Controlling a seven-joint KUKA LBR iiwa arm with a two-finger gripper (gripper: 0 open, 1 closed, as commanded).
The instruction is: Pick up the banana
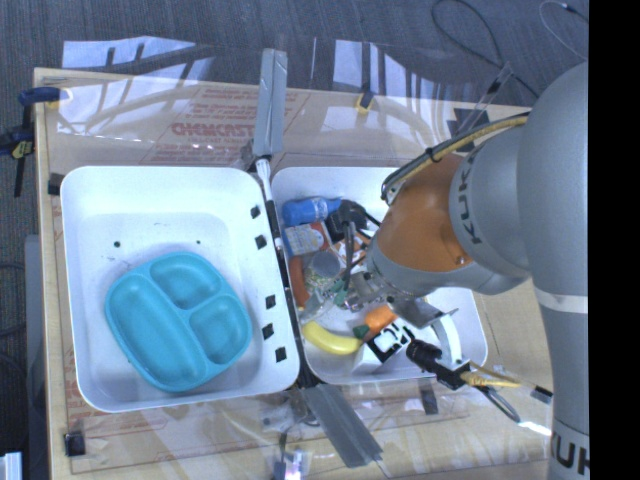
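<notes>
Down at the front-left corner of the right bin sits the banana, smooth, yellow and curved, snug against the bin wall. Just right of the banana there's an orange bit and a black-and-white tag. Gripper hangs just above the banana, probably lining up for a grab (can't tell its finger state, clutter's in the way). Well left of the banana, a teal divided plate lies flat in the other bin.

Wooden bench stands on dark grey carpet.
</notes>
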